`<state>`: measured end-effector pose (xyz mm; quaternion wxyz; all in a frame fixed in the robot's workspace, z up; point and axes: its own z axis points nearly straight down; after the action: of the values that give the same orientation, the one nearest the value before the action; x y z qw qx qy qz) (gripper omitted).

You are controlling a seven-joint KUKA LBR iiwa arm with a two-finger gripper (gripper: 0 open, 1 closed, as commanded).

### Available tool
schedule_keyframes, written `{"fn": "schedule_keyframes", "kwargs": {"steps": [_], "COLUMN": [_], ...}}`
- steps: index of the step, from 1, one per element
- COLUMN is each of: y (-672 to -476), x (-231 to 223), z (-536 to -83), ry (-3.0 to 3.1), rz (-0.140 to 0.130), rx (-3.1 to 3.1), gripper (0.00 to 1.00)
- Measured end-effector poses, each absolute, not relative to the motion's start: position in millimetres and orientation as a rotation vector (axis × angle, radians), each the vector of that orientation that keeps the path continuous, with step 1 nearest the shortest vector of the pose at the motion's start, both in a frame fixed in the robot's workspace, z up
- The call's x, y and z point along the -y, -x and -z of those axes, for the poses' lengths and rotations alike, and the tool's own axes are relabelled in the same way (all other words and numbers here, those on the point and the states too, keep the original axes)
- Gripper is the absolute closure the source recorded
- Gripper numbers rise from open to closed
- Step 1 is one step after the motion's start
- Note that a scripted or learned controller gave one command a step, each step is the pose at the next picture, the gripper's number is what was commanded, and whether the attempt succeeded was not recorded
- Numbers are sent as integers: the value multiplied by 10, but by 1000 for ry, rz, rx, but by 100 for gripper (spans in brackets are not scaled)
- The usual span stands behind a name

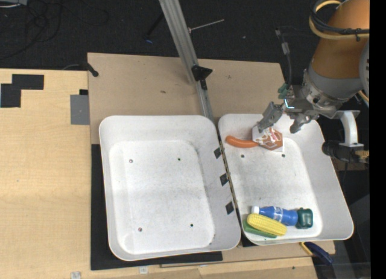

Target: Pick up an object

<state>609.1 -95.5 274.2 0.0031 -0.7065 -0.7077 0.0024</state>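
Corn [266, 226] and bottle [283, 215] untouched lower right; gripper [278, 123] upper right, jaws open over packet [270, 139] beside carrot [240, 142]: approach step, next descend and close.

Two white bins sit side by side on the tabletop [48, 169]. The left bin [160, 187] fills the frame's center. In the right bin [319, 181], an orange carrot [240, 142] lies at the upper left corner beside a red-and-white packet [271, 139]. The hand [282, 121] hangs just above that packet. A blue bottle [283, 215] and a corn cob [266, 226] lie touching near the lower edge.
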Motion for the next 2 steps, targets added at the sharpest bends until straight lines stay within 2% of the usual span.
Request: {"fn": "schedule_keyframes", "kwargs": {"steps": [1, 2], "y": [-6097, -6151], "x": [960, 890], "z": [-2770, -2259], "ry": [2220, 2217], "rz": [-2, -7], "rx": [2220, 2218], "gripper": [0, 0]}}
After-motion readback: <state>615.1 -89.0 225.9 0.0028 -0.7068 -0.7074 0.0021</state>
